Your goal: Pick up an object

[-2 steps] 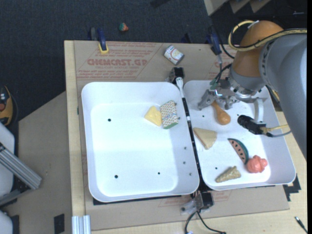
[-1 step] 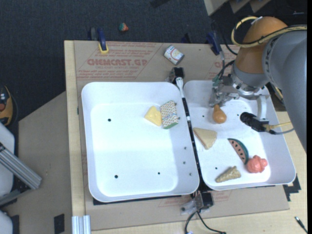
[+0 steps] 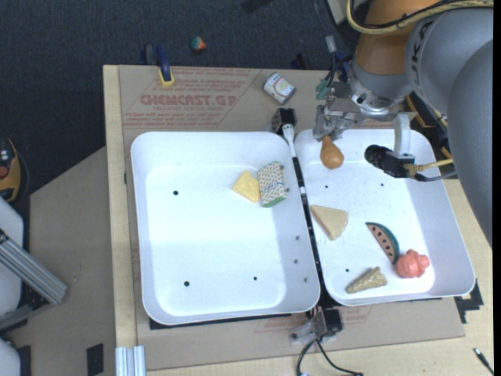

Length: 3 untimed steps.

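Found the gripper (image 3: pixel 332 134) low over the far left corner of the right bin (image 3: pixel 438 210), directly above a small orange-brown pear-shaped piece (image 3: pixel 332 155). Saw the piece's narrow top right at the gripper's tip. Could not tell from this slant whether closed on the piece, spread around it, or merely touching it. Judged the step in hand to be the grasp, or the very start of the lift, of that piece. Best done, on that judgement, by centring on the narrow neck and closing squarely there rather than on the rounded belly, likely to slip out under a squeeze. Then rising straight up, to stay clear of the rims between the two bins just to the left. Noted the piece as smooth and slightly glossy, bulbous below and tapering above, roughly upright. Placed it well apart from the pale wedge (image 3: pixel 330 222), the watermelon slice (image 3: pixel 383 240) and the pink lump (image 3: pixel 412 265) nearer the front of the same bin.
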Each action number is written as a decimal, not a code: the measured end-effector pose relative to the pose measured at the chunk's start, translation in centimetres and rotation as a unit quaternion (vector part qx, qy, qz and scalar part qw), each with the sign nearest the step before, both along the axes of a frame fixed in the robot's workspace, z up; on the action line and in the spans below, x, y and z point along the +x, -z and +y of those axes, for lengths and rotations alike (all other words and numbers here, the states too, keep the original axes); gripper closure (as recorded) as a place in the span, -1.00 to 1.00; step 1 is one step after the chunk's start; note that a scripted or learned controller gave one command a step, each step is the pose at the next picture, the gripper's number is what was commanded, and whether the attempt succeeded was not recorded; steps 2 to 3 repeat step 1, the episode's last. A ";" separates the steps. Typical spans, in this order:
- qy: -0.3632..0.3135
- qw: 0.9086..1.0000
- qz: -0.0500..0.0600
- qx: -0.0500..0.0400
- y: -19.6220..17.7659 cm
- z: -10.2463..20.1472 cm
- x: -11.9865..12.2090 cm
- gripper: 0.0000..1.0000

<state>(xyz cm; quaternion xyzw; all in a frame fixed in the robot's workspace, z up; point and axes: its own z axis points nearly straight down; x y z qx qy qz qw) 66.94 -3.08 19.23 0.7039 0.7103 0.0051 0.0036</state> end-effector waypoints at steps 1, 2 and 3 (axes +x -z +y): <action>0.000 1.000 0.002 -0.001 -3.6 7.3 -0.2 1.00; 0.000 1.000 0.002 -0.001 -3.6 7.3 -0.2 1.00; 0.000 1.000 0.002 -0.001 -3.6 7.3 -0.2 1.00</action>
